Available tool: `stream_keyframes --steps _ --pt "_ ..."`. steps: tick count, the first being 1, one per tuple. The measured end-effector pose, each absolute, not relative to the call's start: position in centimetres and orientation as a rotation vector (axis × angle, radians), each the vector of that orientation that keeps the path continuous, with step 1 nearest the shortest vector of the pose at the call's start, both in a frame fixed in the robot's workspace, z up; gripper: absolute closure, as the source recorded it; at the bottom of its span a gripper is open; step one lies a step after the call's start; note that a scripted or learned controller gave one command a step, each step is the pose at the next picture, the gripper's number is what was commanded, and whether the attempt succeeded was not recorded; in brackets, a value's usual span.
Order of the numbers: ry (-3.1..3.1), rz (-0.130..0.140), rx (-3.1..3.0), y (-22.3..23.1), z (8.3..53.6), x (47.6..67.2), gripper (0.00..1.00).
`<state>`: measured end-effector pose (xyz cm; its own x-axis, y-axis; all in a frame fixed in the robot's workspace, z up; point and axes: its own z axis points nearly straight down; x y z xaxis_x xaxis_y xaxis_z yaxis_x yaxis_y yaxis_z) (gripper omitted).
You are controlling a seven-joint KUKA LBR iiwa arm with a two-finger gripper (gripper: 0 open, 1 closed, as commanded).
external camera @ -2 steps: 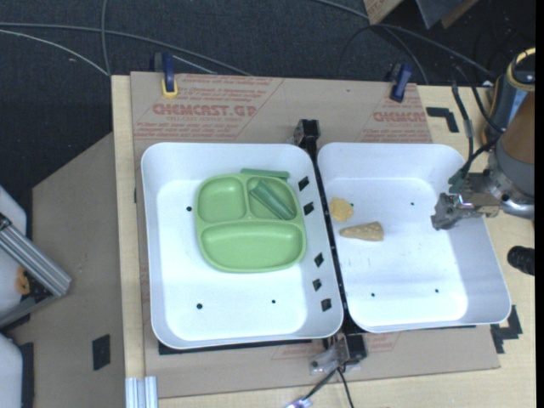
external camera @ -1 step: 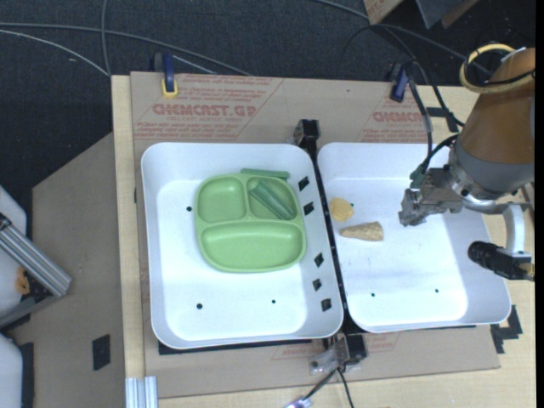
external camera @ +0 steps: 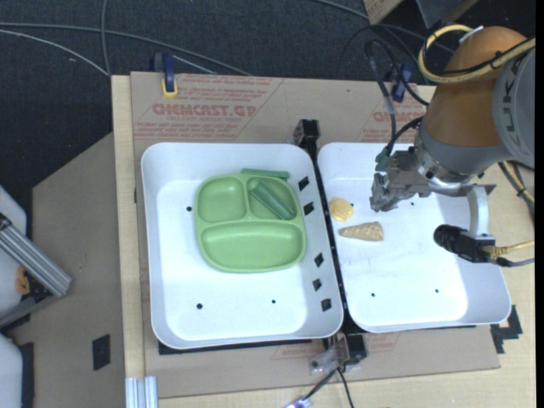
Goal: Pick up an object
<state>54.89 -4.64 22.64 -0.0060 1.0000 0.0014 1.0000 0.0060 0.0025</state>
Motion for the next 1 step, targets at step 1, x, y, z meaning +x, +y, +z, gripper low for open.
stream_keyframes --steps 1 --pt "2.227 0.004 2.215 0.03 23.57 56.33 1.00"
